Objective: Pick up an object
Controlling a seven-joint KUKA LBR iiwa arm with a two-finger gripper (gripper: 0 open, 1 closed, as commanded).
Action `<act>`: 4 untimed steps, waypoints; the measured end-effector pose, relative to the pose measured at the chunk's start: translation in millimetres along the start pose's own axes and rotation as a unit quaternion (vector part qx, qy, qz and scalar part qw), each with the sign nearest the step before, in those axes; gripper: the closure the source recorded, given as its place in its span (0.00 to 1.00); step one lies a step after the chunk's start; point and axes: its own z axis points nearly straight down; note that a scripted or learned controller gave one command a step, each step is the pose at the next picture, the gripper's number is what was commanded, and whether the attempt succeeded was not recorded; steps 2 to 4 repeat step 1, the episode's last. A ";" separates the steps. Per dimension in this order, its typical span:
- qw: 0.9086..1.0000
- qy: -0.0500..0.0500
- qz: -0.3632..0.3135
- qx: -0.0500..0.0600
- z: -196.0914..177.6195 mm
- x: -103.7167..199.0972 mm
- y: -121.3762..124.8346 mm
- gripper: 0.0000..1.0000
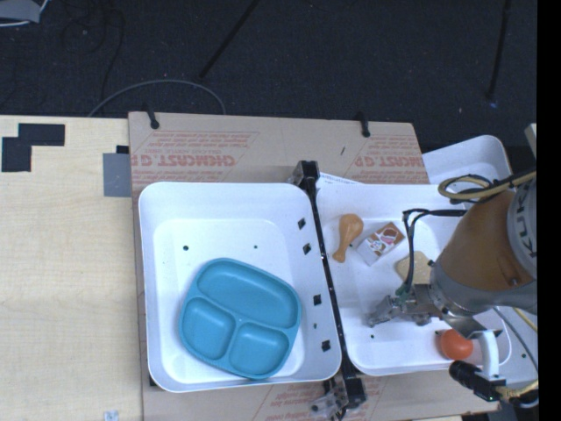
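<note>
Several small things lie in the right bin (368, 358), and any of them would do for this pick: a tan toy drumstick (348, 235) toward eleven o'clock of that bin, a little printed carton (380, 241) just beside it at its three o'clock, a pale yellowish piece (415, 267) partly under the arm, and an orange-red ball (455, 345) down at five o'clock. From where I stand, the drumstick or the carton looks the safest choice, since both lie apart from the bin walls with bare floor around them; I would want the tool lined up square over one and brought straight down, not raked in from the side. The arm (485, 244) reaches in from three o'clock, its orange band bulking over the bin's right half, wrist bent low. The gripper (390, 309) points toward nine o'clock, close over bare white floor near the bin's middle, with nothing visibly between its fingers; how far apart they stand I cannot tell. The left bin (166, 226) carries a blue divided plate (239, 317).
</note>
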 end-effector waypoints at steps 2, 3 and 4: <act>1.000 0.000 0.003 0.000 -10.9 -0.8 0.3 1.00; 1.000 0.000 0.003 0.000 -10.9 -0.8 0.3 1.00; 1.000 0.000 0.003 0.000 -10.9 -0.8 0.3 1.00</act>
